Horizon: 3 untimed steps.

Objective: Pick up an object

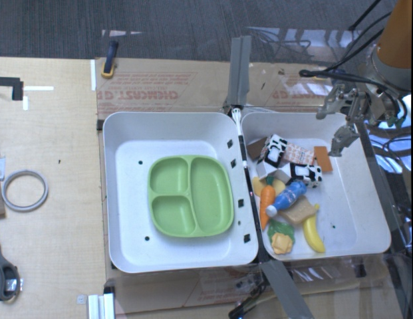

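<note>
objects crowd the left half of the right bin [366,241]: a blue bottle [286,198] over a carrot [267,205], a banana [312,234], a black-and-white toy [275,150], an orange block [322,159]. a green divided plate [191,196] sits in the left bin [120,198]. the gripper [340,141] hangs beside the orange block, holding nothing; jaw spread cannot be told.

On your left, a roll of tape [24,190] lies flat on the wooden table [53,244], with scissors [4,279] nearer, at the left edge. A green divided plate [191,196] sits in the left bin [120,198]. Flattened cardboard [166,85] lies beyond the bins, a yellow-handled tool [111,59] on its far left corner.
</note>
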Motion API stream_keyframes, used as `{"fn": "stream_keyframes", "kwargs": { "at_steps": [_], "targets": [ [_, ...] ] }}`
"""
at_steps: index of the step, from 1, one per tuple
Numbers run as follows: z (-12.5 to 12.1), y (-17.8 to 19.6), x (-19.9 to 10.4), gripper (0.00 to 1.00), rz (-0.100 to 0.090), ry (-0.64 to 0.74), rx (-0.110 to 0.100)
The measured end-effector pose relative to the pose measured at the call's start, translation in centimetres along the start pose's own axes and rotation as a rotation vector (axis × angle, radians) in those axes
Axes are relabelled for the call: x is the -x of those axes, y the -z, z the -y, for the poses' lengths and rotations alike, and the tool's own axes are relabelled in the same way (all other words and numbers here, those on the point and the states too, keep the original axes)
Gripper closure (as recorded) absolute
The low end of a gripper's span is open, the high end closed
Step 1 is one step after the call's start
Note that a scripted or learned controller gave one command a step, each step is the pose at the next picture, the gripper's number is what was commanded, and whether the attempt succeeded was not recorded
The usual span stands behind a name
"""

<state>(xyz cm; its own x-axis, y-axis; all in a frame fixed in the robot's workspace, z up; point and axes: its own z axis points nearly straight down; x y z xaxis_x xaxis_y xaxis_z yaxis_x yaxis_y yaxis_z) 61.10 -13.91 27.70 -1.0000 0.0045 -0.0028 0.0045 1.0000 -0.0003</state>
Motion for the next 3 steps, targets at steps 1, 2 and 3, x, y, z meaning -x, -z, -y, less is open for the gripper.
{"fn": "stream_keyframes", "kwargs": {
  "at_steps": [1, 2, 3],
  "targets": [
    [2.2, -9.6, 3.1, 0.0, -0.001, -0.021, 0.0],
    [4.2, -16.3, 1.6, 0.0, 0.018, 0.031, -0.002],
    [2.3, -16.9, 0.8, 0.0, 0.026, -0.087, -0.01]
  ]
}}
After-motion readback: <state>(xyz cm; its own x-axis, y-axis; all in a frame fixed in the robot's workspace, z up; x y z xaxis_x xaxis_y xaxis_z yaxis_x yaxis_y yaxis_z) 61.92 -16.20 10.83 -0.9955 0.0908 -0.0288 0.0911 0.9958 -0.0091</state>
